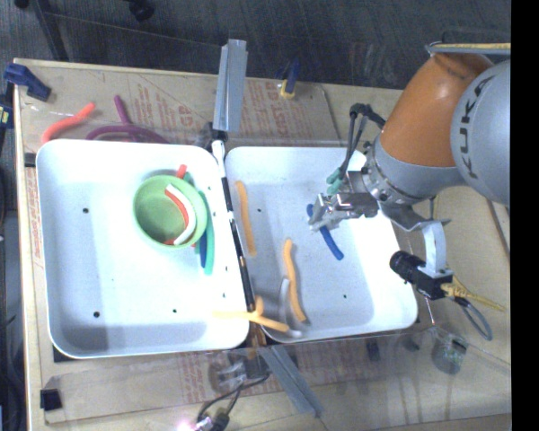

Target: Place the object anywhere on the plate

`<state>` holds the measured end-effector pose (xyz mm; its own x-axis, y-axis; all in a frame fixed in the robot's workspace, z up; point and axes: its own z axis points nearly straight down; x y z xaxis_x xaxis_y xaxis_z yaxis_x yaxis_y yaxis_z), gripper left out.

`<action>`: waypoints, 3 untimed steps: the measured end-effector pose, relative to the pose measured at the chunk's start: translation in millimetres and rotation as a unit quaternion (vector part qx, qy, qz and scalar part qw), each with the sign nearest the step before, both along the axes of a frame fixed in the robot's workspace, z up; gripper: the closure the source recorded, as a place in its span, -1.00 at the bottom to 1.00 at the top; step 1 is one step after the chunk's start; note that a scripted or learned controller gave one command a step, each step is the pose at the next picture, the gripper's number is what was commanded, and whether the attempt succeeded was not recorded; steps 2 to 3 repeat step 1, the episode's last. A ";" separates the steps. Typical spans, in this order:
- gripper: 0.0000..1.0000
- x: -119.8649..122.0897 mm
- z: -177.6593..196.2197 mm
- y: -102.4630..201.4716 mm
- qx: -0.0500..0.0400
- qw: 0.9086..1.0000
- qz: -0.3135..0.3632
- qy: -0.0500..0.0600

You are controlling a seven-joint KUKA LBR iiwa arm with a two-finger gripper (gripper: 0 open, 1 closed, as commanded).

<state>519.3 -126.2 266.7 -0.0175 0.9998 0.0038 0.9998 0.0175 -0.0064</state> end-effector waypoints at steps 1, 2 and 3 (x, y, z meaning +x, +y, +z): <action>-1.00 0.0 0.1 -0.1 0.000 1.000 0.000 0.000; -1.00 0.0 0.1 -0.1 0.000 1.000 0.000 0.000; -1.00 0.0 0.1 -0.1 0.000 1.000 0.000 0.000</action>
